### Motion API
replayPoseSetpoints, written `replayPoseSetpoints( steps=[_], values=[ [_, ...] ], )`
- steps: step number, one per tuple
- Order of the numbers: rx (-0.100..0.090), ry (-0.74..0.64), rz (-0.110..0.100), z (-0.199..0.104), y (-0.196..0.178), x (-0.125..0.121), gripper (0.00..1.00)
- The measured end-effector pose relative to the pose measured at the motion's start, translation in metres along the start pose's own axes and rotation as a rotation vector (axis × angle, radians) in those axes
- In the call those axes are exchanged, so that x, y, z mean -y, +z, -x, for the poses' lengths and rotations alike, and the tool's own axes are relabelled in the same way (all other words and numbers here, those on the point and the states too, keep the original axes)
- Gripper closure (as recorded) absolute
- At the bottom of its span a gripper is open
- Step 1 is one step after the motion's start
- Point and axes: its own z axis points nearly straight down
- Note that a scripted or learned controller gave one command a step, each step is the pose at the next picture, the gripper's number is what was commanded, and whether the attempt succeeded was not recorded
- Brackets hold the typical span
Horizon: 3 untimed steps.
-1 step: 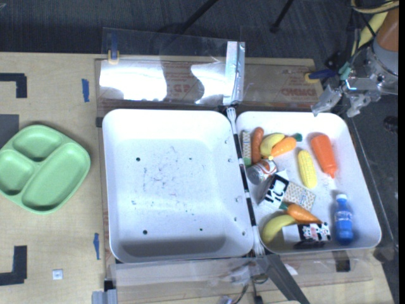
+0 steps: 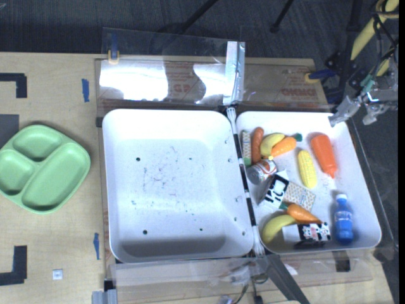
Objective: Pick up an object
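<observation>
The right bin [image 2: 370,189] holds several toy foods. Among them are a large orange carrot [image 2: 324,154], a yellow corn cob [image 2: 307,168], a blue bottle [image 2: 343,218], a banana [image 2: 273,227] and a small carrot [image 2: 285,145]. A black-and-white box [image 2: 274,192] and a tin can [image 2: 261,170] lie near the bin's left wall. My gripper [image 2: 355,106] hangs at the bin's far right corner, just outside its rim and up and to the right of the large carrot. Nothing shows in it.
The left bin [image 2: 171,182] sits beside the right one, with a divider [image 2: 243,170] between them. A green divided plate [image 2: 41,168] rests on the bench at far left. A clear plastic sheet [image 2: 171,75] stands behind the bins. Yellow cables [image 2: 373,24] trail from the arm at top right.
</observation>
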Motion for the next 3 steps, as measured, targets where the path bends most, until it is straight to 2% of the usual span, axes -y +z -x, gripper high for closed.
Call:
replayPoseSetpoints(
  steps=[1,2,3],
  values=[
    [0.003,0.351,0.005,0.015,-0.037,-0.017,0.0],
    [0.0,0.399,0.0,-0.002,0.122,-0.044,0.0],
    [-0.006,0.373,-0.001,0.016,0.154,-0.026,0.0]
  ],
)
